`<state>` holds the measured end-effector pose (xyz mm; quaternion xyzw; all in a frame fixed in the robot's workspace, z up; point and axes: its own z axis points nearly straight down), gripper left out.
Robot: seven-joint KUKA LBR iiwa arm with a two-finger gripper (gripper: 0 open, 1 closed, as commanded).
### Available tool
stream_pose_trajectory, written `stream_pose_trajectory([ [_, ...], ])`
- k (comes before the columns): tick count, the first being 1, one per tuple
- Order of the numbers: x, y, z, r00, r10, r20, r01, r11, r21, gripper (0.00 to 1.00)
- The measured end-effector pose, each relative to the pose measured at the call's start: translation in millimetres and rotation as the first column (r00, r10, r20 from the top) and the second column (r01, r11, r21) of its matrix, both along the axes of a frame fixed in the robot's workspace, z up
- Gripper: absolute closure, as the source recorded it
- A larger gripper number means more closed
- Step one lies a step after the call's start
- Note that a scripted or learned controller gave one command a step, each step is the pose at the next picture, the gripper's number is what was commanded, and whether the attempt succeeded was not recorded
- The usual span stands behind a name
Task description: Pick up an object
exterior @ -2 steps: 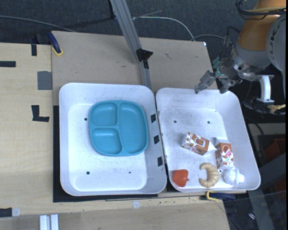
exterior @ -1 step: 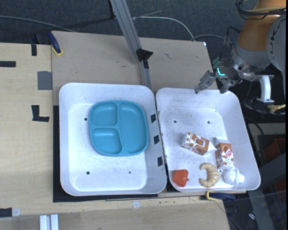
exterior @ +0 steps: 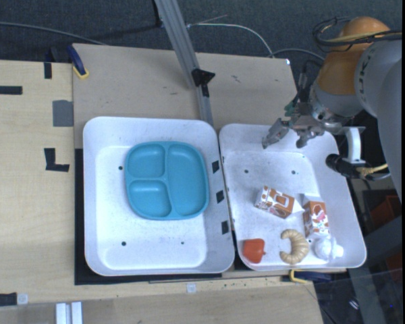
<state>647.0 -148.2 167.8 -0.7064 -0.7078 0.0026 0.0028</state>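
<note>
An overhead slanted view of a wooden bench carrying two shallow white bins side by side. The left bin holds a teal divided plate with three compartments, lying flat toward the bin's upper middle. The right bin holds five small items gathered in its lower half: a brown and white carton lying on its side near the centre, a red and white carton just to its right, a toy croissant below them, a red pepper-like toy to the croissant's left, and a small white object in the lower right corner, too blurred to name. The grey arm with its orange band reaches in from the right. Its gripper hangs over the upper edge of the right bin, its two fingers spread apart with nothing between them, well apart from the items below
</note>
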Motion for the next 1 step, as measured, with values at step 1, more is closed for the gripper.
stream_pose_trajectory([
  [1,-6.0,4.5,-64.1,1.0,0.0,-0.001,0.0,1.0,0.0,0.0],
])
